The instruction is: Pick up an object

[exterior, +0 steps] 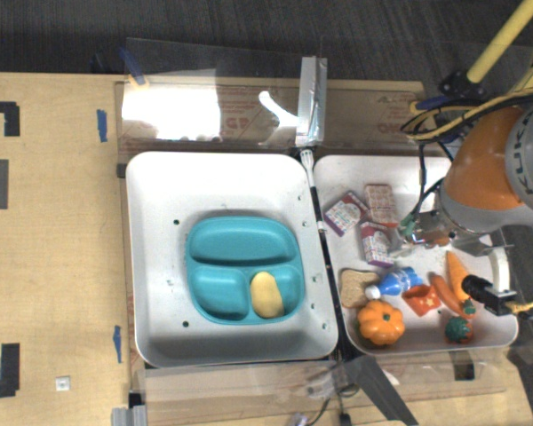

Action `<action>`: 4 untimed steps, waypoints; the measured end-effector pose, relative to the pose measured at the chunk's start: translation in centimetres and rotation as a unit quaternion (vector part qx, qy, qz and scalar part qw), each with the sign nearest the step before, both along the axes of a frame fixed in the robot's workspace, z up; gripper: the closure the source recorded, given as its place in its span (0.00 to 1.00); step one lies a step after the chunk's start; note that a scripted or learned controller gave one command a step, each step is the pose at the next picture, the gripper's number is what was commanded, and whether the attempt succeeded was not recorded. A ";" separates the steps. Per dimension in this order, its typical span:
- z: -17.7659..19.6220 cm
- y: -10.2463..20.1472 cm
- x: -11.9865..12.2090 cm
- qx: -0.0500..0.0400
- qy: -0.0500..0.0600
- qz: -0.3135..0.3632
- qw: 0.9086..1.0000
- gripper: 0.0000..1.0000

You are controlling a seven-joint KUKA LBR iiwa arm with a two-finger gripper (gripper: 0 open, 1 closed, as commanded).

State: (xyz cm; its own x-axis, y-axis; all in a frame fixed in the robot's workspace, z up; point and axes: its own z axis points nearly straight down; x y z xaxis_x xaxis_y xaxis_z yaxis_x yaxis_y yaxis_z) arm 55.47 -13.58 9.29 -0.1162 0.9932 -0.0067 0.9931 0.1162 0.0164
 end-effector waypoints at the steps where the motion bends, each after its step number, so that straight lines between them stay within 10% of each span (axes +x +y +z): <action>1: -0.6 -1.4 8.8 0.003 0.005 -0.093 0.996 1.00; 2: -0.7 -1.4 8.7 0.003 0.007 -0.093 0.996 0.00; 3: 0.8 0.4 11.3 0.001 0.006 0.024 1.000 0.00; 4: -0.5 1.4 1.8 0.002 0.006 0.051 0.999 0.00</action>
